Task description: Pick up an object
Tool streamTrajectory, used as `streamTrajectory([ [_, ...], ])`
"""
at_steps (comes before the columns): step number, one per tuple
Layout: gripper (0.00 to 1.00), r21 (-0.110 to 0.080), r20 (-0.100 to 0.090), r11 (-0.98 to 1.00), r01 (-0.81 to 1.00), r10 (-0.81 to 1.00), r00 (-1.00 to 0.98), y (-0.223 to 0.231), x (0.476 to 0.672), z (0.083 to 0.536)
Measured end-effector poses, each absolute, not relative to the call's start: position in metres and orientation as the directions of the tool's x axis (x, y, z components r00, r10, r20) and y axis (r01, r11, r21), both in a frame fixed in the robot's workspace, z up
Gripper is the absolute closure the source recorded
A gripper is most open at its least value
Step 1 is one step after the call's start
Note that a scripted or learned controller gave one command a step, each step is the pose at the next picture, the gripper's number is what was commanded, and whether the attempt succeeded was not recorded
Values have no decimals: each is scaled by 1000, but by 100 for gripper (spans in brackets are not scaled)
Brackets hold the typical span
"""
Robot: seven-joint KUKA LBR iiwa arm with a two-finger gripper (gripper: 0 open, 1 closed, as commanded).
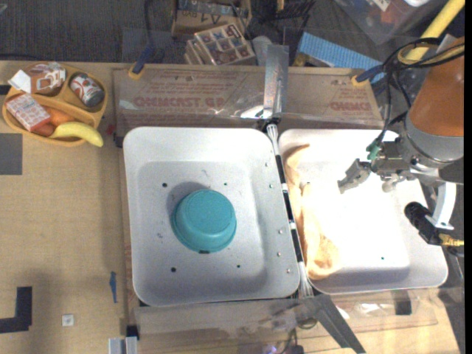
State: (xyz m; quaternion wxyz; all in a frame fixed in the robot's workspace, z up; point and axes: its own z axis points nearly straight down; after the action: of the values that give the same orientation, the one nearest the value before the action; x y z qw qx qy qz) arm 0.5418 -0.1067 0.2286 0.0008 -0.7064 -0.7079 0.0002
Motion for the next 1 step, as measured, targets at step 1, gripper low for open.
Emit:
streamTrajectory([
  [1, 0, -3, 1, -96, 995, 995, 96, -66, 547, 184],
])
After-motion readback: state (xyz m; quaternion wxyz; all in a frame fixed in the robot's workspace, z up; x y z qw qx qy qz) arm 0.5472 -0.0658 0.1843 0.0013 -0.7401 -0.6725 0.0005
